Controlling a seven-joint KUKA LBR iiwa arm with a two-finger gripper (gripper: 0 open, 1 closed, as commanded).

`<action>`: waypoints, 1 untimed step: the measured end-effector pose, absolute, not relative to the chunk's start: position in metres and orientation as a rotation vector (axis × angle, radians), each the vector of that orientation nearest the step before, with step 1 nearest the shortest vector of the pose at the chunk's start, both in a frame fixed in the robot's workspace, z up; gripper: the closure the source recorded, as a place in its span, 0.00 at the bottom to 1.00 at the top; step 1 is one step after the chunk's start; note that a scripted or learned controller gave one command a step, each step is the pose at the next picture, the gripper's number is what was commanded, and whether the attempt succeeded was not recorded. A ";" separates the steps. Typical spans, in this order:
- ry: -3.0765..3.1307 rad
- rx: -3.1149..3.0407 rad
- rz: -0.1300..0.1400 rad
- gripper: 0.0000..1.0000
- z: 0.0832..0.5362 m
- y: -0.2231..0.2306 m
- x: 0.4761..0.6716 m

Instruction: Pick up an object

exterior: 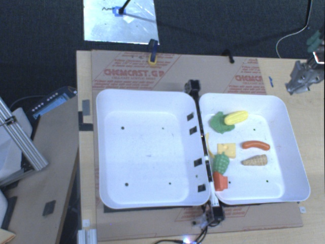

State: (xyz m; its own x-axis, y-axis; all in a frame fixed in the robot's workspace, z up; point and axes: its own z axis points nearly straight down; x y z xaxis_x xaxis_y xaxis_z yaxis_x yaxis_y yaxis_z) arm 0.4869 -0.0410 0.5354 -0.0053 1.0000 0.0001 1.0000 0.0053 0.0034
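Left of hand point(303, 80), well apart, toy food point(235, 118)

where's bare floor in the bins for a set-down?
The left white bin has open floor wall to wall. In the right white bin, free strips run along the right wall and the near wall. It is crowded from the yellow corn cob down to the orange-red carrot piece, by the centre divider.

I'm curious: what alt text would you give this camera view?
Overhead view of two white bins: the right bin holds toy food, including corn, a sausage and a cone. The gripper hangs at the right edge.
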 end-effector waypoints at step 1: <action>2.226 2.214 0.004 1.00 0.535 -0.028 0.487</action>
State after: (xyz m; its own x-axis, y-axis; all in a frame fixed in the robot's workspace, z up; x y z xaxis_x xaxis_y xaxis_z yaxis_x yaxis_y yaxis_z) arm 0.4868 -0.0278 0.5354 -0.0051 1.0000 0.0003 1.0000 0.0051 0.0033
